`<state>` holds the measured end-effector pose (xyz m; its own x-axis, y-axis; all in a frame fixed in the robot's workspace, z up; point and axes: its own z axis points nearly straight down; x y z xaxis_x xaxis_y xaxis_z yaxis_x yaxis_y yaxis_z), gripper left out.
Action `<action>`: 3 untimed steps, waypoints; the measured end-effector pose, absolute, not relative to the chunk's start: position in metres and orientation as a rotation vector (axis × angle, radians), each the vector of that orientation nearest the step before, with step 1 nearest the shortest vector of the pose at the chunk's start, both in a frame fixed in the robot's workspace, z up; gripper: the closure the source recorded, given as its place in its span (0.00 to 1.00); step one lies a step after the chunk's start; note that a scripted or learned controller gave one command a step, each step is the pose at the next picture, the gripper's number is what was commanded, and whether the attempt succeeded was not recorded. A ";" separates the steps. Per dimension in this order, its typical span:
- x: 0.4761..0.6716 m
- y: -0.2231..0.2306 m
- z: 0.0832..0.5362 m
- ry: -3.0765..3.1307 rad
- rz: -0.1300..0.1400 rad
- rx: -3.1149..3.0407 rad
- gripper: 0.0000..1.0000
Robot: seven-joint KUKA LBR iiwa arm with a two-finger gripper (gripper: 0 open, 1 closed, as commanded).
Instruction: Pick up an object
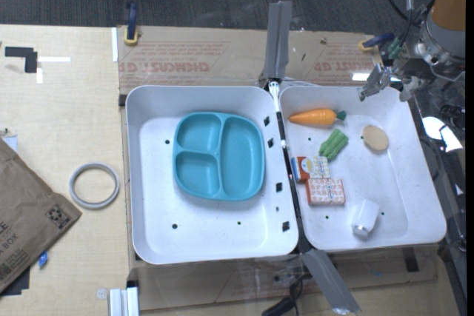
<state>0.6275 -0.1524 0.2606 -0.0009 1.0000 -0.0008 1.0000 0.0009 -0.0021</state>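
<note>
The gripper (381, 78), finger state unclear, hangs over the right bin's (422, 181) far edge; the toy carrot (312, 116) nearby looks light, smooth, best pinched mid-body.

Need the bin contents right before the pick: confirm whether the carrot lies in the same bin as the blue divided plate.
No: the carrot lies in the right bin, while the blue divided plate sits in the left bin.

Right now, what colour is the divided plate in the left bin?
Light blue, a turquoise shade; the divided plate shows plainly in the camera view.
</note>
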 end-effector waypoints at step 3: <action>0.623 -0.098 0.092 -2.217 0.002 -2.224 0.00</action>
